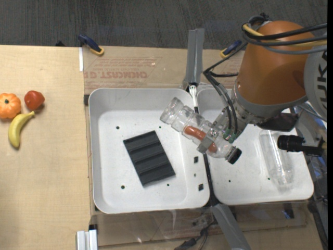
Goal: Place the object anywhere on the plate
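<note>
My tool [176, 114] hangs tilted over the divide between bins, tip above far right corner of left bin [99, 155]. Tool body see-through; cannot tell whether wide or narrow, nothing visibly held. Clear bottle [276, 161] lies in right bin [244, 191], near its right wall, well apart from tool. Black ridged plate [149, 158] lies flat mid left bin, askew, bare. On counter [47, 191] by left edge: orange [9, 107], red fruit [34, 100], banana [17, 129], close together.

Robot lab: arm [276, 61] over bins [104, 155] (clamped cardboard [135, 69]).
</note>
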{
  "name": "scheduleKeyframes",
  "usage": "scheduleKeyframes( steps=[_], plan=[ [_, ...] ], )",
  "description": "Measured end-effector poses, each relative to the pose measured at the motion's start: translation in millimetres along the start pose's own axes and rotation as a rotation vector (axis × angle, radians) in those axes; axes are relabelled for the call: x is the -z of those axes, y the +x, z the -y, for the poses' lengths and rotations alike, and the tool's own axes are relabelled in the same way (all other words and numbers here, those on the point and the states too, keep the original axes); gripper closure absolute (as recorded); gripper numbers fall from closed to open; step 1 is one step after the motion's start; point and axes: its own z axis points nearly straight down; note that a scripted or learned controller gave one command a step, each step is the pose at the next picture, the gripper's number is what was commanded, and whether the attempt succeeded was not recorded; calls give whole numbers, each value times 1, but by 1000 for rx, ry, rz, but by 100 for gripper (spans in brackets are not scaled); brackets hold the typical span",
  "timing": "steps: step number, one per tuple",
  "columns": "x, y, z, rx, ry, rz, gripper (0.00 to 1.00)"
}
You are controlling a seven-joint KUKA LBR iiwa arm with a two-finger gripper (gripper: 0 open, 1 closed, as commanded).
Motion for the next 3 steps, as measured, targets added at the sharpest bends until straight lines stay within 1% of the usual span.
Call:
scheduleKeyframes(
  steps=[1, 2, 3],
  plan=[
    [22, 10, 9, 220, -4, 4, 100],
    [-11, -26, -14, 366, -2, 2, 100],
    [-41, -47, -30, 659, -2, 1, 100]
  ],
)
